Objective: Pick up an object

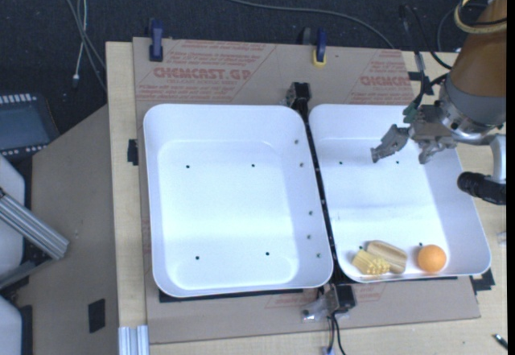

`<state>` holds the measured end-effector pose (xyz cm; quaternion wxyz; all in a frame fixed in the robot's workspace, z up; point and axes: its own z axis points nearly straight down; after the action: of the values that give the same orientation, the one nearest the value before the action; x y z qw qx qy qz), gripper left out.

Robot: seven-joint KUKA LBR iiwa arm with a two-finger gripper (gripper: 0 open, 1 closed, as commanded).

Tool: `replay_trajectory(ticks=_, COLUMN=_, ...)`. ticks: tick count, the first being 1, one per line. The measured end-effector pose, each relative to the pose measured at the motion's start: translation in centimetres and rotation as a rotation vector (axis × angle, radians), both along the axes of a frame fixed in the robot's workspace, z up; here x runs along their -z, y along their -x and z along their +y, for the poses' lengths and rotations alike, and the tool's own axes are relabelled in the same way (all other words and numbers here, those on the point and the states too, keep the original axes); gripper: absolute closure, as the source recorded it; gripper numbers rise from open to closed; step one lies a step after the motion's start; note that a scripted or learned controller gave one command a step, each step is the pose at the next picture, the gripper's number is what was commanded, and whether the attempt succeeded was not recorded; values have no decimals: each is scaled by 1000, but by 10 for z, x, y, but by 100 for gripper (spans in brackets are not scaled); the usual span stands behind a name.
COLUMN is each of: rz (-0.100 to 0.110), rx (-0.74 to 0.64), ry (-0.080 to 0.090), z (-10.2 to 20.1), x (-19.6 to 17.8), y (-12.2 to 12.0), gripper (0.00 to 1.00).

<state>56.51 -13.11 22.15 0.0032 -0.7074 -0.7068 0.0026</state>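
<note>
Where the right bin's [451,200] near edge curves up: small orange ball [432,258] toward the near right corner, tan bread roll [386,251] and yellow corn piece [371,265] touching, just left of it along the same edge. Above the bin's far half, well apart from all three: gripper [409,147], fingers spread apart, nothing between them. Alongside, to the left: second white bin [233,124].

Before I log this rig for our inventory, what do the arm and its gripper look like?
The grey arm carries a broad orange band above its wrist, and a yellowish cable loop sits on top. The two-finger metal gripper is grey, with angular fingers.
</note>
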Motion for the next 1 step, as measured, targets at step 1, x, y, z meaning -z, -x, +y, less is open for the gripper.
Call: replay_trajectory(ticks=1, rz=-9, rx=-1, ry=1, z=0, x=-4, y=-2, gripper=0)
